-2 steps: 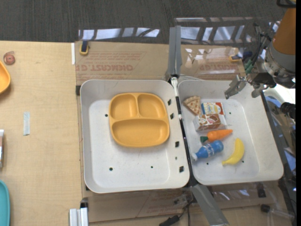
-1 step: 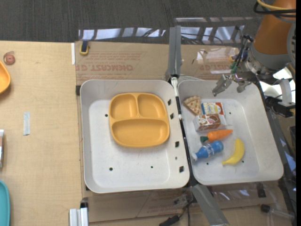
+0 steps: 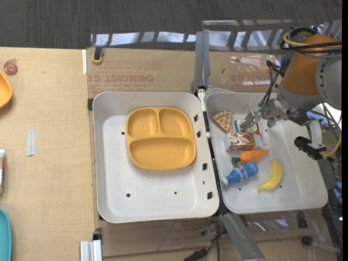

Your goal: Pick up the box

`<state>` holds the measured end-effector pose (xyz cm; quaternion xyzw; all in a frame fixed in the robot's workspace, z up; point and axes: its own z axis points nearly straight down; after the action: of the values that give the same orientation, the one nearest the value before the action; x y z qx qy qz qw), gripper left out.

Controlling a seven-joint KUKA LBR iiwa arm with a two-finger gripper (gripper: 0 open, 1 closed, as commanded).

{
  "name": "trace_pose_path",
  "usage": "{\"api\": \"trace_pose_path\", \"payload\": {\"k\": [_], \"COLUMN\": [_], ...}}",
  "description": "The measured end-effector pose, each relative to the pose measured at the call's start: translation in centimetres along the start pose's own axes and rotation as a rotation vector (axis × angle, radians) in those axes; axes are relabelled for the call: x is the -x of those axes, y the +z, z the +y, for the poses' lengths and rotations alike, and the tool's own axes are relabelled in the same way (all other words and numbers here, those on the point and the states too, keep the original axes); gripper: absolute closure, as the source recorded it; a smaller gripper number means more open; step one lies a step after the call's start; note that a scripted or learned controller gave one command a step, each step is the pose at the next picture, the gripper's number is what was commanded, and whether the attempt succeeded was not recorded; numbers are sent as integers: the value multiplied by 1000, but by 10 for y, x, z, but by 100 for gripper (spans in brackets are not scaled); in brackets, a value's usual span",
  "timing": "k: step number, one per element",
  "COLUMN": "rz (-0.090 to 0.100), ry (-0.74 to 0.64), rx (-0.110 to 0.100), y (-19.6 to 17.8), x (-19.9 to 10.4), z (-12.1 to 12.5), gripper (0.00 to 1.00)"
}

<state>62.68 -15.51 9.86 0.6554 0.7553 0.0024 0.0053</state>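
- Right now the arm reaches into the right bin, and its end effector sits low, just above the box.
- Whether its fingers are open or closed cannot be told; nothing is seen held.
- That box lies in the right bin's left half, below a pizza slice and touching a carrot.
- Nearer the front lie a blue bottle and a banana.
- Over in the left bin rests a yellow divided plate.
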Motion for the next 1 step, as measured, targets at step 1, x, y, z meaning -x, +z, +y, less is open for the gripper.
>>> {"api": "trace_pose_path", "payload": {"k": [1], "rz": [0], "ry": [185], "rx": [0], "y": [1], "x": [-28], "z": [22], "gripper": [0]}}
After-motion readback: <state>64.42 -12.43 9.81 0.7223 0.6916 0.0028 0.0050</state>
